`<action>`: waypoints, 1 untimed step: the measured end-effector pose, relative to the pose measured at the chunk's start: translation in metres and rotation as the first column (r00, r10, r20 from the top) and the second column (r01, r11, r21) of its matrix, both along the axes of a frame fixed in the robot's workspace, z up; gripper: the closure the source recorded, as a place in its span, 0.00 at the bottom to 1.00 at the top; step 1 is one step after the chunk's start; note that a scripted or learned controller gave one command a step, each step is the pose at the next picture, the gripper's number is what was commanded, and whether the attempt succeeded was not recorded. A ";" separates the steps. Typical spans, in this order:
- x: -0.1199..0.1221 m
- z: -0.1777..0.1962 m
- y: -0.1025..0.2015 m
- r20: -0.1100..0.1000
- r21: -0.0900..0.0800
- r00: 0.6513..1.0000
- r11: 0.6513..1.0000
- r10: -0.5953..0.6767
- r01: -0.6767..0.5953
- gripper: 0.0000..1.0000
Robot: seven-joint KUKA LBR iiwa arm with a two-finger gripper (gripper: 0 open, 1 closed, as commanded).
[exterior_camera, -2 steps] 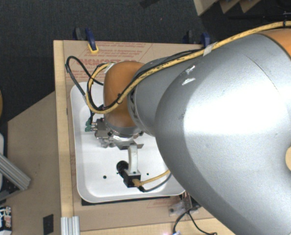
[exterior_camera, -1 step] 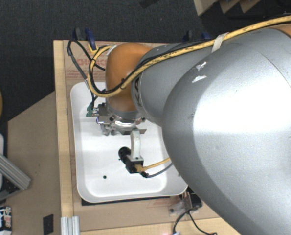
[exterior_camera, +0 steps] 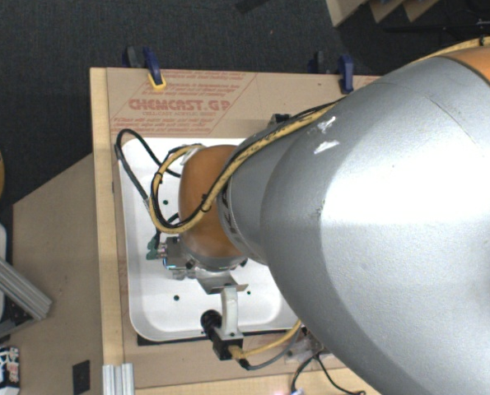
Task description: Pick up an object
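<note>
My arm reaches in from the right and hangs low over the left white bin point(exterior_camera: 146, 303). The orange wrist band covers the bin's middle. Below the band, the metal body of the gripper point(exterior_camera: 177, 263) points down toward the bin floor, and the wrist hides its tips. A small teal-green thing point(exterior_camera: 154, 248) peeks out at the gripper's left edge, close to the bin floor. I cannot tell whether it is held or merely beside the gripper. Two tiny dark specks point(exterior_camera: 177, 296) lie on the bin floor near the gripper.
The big grey arm link covers the right bin and most of the right side. A cardboard sheet point(exterior_camera: 179, 101) with red print lies behind the bins. The wooden bench edge point(exterior_camera: 109, 220) runs along the left. Yellow and black cables loop around the wrist.
</note>
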State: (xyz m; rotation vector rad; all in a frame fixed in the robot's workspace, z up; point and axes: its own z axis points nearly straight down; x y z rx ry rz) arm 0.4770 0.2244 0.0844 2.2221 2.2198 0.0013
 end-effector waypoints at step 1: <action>0.050 0.008 0.000 0.003 0.000 1.000 1.000 0.001 -0.001 1.00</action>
